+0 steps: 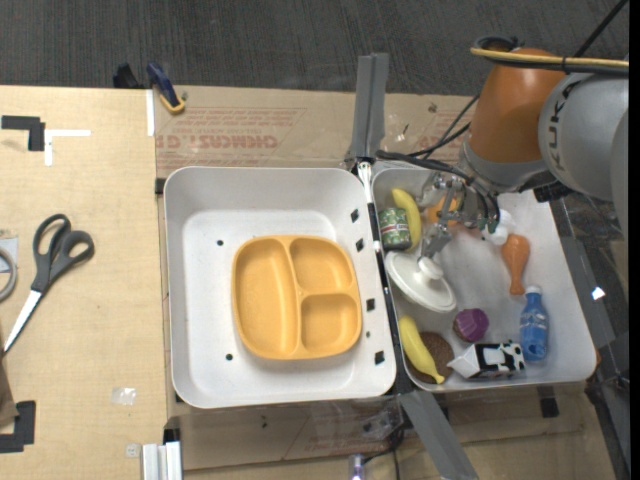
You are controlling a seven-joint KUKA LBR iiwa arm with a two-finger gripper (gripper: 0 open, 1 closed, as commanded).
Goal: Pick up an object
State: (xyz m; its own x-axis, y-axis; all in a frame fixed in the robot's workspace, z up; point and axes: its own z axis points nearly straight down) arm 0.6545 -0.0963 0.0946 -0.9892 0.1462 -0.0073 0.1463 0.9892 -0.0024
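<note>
Arm point(560, 108) low over right bin point(570, 298)

Two shallow white bins sit side by side on the bench. The left bin point(190, 298) holds a yellow divided plate point(297, 296). The right bin point(570, 318) holds a green can point(396, 227) beside a banana point(406, 211), a white disc-shaped lid point(422, 281), a purple cup point(471, 323), an orange piece point(515, 258), a blue bottle point(534, 326), a second banana point(418, 348) and a small black-and-white carton point(492, 360). The gripper point(437, 236) hangs over this bin, just above the lid. Scissors point(48, 263) lie on the bench, far left
</note>
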